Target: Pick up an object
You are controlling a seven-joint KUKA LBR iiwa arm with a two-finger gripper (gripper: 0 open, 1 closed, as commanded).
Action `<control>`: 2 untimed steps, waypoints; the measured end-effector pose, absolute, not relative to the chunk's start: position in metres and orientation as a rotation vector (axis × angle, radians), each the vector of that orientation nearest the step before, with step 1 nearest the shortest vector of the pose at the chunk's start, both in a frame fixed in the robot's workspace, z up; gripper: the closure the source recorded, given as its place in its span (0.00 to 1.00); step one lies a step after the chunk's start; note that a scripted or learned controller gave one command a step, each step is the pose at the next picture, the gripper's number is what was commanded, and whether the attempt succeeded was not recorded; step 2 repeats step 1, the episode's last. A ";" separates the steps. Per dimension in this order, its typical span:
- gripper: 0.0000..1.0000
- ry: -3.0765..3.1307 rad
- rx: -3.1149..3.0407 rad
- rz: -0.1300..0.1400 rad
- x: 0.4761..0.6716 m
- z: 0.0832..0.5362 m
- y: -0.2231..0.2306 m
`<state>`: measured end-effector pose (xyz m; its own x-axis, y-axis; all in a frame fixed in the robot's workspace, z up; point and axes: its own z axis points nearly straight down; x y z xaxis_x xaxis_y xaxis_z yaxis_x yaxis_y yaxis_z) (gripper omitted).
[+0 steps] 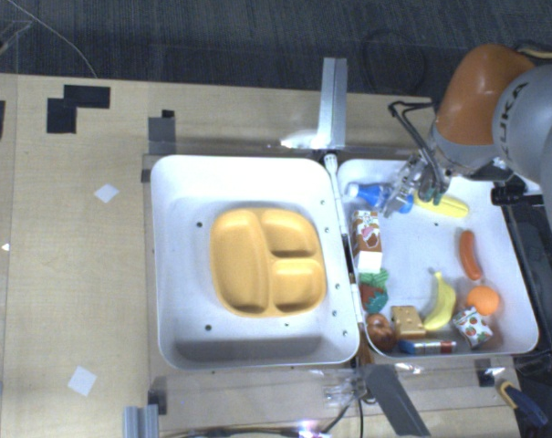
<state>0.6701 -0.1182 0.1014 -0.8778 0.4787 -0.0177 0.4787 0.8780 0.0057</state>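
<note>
1. On the left we see a shallow white bin point(166, 272) holding a yellow divided tray point(266, 260), which lies flat near the bin's middle.

2. Just right of it sits a second white bin point(522, 286), where the loose objects lie. Down its left wall we see a small printed carton point(368, 230), a white block point(371, 263) and a red and green piece point(376, 290).

3. Along the near edge lie a tan block point(407, 318), a banana point(440, 303), an orange point(483, 299) and a small patterned cube point(473, 327). A red sausage point(470, 254) lies near the right wall.

4. At the far end of this bin we see a blue object point(370, 192) and, near it, a yellow object point(447, 208).

5. The gripper point(412, 190) hangs low between those two, with the grey arm point(522, 126) reaching in from the right. We cannot tell how its jaws stand, or whether it touches anything.

6. We judge the pick not yet done: every object appears to rest in the bin, and nothing shows lifted. The grasp and lift remain, likely on the blue or yellow object.
</note>
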 end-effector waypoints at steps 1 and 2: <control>1.00 2.774 1.457 0.007 0.659 0.187 -0.066; 1.00 2.774 1.457 0.007 0.659 0.187 -0.066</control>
